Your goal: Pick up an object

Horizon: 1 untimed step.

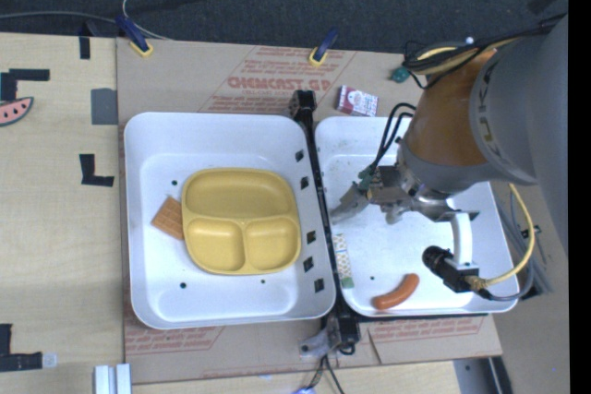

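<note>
1. Arm [480, 125]: grey with an orange band, it sits highest in the view and nearest the camera, reaching over the right bin [355, 138] from that bin's right side.
2. Gripper [343, 204]: located over the left part of the right bin, close to the divider between the two bins. Its fingers point toward the left bin and taper to a closed tip; nothing is visible between them.
3. Sausage [396, 292]: a short reddish-orange piece lying on the floor of the right bin, near that bin's front wall. It is well apart from the gripper and untouched.
4. Left bin [148, 143]: stands directly beside the right bin, with their inner walls touching.
5. Yellow tray [242, 219]: a divided tray with three compartments, resting in the middle of the left bin, left of the right bin.
6. Cracker [169, 217]: a flat brown square in the left bin, partly tucked under the far edge of the yellow tray as seen from the right bin.
7. Small packet [355, 101]: lies on the cardboard sheet [259, 78] just behind the right bin's back wall.
8. Table [55, 226]: light wood, exposed beyond the left bin on the side away from the right bin.
</note>
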### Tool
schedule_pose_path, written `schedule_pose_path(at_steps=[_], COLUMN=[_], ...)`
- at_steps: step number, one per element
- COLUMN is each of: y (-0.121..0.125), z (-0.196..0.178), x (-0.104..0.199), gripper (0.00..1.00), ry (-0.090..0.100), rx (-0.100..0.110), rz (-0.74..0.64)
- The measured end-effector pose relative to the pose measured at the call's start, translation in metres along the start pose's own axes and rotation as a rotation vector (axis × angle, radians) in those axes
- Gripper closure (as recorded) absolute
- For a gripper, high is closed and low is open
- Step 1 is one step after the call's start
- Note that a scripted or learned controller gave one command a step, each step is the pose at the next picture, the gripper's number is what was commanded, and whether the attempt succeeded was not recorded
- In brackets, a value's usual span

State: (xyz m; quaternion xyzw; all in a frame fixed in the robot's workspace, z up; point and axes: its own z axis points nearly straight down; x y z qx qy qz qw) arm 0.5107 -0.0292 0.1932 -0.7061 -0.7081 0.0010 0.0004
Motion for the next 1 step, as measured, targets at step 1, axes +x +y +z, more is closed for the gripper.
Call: schedule_pose_path(at_steps=[1], y=[0.047], z=[0.0094], x=[-0.0393], gripper=[0.0], ry=[0.0], rx=[-0.001], rz=[0.003])
